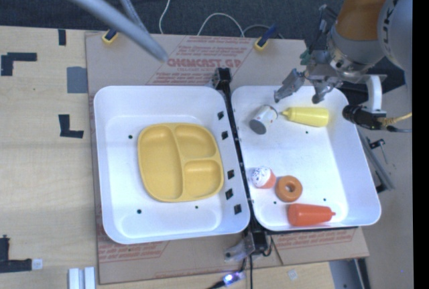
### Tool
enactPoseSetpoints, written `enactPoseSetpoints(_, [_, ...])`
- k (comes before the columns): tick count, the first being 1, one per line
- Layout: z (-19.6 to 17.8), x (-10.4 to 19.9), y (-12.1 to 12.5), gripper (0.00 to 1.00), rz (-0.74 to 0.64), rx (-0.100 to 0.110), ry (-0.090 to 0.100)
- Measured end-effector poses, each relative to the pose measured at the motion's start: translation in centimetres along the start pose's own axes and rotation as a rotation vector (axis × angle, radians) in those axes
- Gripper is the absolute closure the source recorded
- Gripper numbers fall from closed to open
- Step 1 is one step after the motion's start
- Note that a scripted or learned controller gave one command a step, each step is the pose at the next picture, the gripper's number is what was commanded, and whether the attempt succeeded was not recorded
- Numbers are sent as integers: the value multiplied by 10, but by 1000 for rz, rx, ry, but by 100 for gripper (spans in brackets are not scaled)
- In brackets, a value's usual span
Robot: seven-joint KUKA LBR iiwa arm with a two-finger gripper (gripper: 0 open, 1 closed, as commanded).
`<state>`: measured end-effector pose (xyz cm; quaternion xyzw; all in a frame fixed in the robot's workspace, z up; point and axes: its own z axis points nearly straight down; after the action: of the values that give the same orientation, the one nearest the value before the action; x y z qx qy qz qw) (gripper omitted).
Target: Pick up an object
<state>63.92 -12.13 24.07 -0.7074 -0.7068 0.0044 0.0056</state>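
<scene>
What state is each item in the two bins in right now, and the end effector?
Yellow divided plate: flat, right way up, left bin.
Yellow squeeze bottle: on its side, right bin, tip pointing left.
Small grey-and-white cylinder: tipped over beside the bottle's tip.
Orange donut ring: lying flat.
Orange carrot-like piece: on its side.
End effector: open, above the bottle, holding nothing.

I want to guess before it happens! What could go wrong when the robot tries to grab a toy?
The gripper hangs above the far side of the right bin, close to the yellow bottle and the small grey cup. These two lie almost touching, so the jaws might bump one while going for the other. Both look rounded, so either could roll or slip away. The bin's far wall is near too, leaving little room.
</scene>
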Motion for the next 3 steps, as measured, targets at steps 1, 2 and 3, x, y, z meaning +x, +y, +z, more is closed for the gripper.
enactPoseSetpoints(1, [-8, 0, 2, 0, -3, -13, -2])
enactPoseSetpoints(2, [55, 0, 8, 0, -2, -8, -2])
enactPoseSetpoints(3, [115, 5, 0, 0, -2, -6, -2])
